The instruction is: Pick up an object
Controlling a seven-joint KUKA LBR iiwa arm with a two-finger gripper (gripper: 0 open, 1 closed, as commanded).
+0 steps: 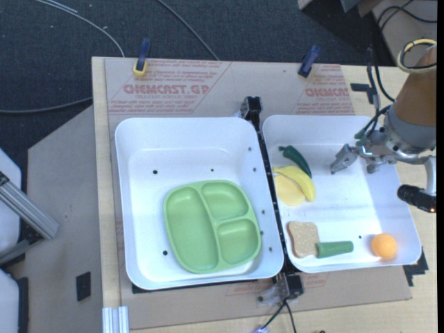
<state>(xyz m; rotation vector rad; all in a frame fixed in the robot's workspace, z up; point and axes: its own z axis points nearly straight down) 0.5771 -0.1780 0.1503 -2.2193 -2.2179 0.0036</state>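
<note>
On the bench I see a large sheet of brown cardboard [208, 82] with red printed letters, held at its far edge by a yellow and blue clamp [141, 57] on the left and a dark blue clamp [309, 61] on the right. Around the bench the floor is a dark grey carpet [55, 40], and thin grey cables [83, 19] run over it at the far left.

Two shallow white plastic bins stand side by side on the cardboard. The left bin [139, 186] carries a light green plastic plate with three compartments [211, 224], lying toward its near side. The right bin [388, 207] holds the small things: a dark green pepper-like piece [297, 159] at its far left, a yellow banana-shaped piece [295, 184] just near it, a brown slice of toy bread [303, 237] at the near left, a green cylinder-like piece [334, 248] touching the bread on its right, and a small orange ball [383, 246] at the near right corner.

The grey arm with its orange band [416, 103] reaches in from the right. Its metal two-finger gripper [345, 159] hangs over the far middle of the right bin, to the right of the green pepper and apart from it. Nothing is between the fingers, but I cannot tell how wide they stand.
</note>
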